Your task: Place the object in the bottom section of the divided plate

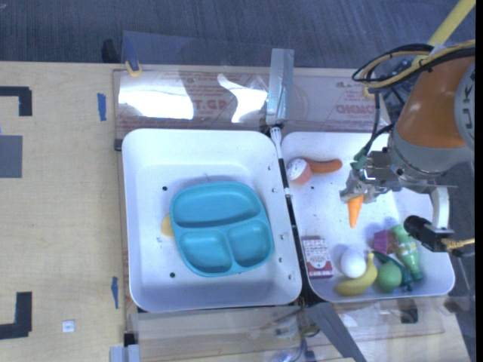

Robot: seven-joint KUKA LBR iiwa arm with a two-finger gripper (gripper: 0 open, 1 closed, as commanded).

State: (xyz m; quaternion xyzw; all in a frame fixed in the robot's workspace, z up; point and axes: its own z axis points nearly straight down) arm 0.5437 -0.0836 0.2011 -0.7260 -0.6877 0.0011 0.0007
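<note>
Your banana (359, 280) lies nearest beside the egg (352, 262), while the gripper (363, 190) hangs over a toy carrot (354, 210), its jaws apparently pinching the top.

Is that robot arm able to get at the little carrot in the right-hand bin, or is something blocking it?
Probably yes. The gripper is already right above the carrot, which lies on bare bin floor, apart from the banana and other toys heaped lower down. Nothing sits between them.
</note>
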